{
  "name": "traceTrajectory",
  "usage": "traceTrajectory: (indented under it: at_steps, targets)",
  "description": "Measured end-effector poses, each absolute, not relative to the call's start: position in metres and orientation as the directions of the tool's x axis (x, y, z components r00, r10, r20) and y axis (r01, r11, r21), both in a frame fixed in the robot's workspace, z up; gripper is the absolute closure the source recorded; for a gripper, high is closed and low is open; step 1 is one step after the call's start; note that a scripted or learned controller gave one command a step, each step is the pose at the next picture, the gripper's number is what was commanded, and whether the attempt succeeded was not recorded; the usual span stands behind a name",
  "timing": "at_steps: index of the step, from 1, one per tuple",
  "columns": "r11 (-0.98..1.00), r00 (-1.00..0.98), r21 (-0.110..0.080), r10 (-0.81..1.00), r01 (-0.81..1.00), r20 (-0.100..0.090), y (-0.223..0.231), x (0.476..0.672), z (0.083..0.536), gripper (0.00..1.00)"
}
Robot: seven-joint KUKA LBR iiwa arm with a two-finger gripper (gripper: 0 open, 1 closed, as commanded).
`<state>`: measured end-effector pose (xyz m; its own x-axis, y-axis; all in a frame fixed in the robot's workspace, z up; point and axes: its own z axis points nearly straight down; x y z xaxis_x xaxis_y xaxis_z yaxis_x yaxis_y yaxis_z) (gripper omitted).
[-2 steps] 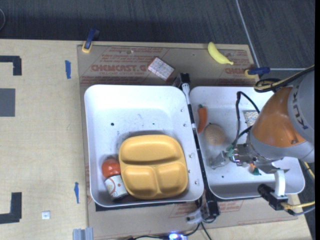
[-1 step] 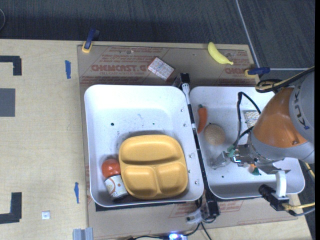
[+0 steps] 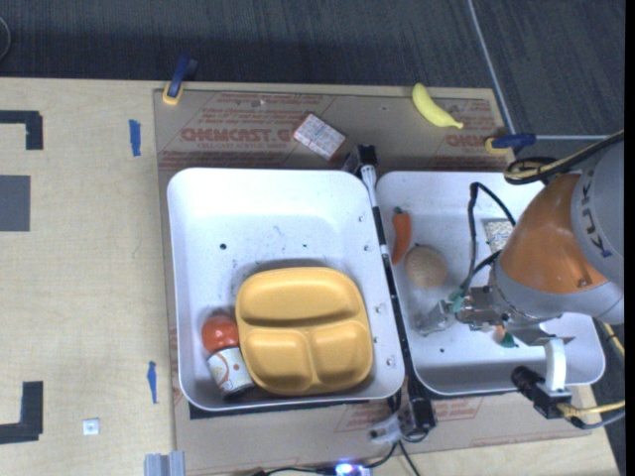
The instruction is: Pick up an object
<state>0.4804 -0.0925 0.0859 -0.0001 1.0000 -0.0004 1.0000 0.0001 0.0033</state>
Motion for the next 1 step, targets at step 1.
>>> traceTrajectory:
  at_steps: [1]
  targets:
    - [0.000, 0.000, 0.003, 1.000, 1.000, 0.000, -0.0924, 0.4804, 0.0859, 0.00]
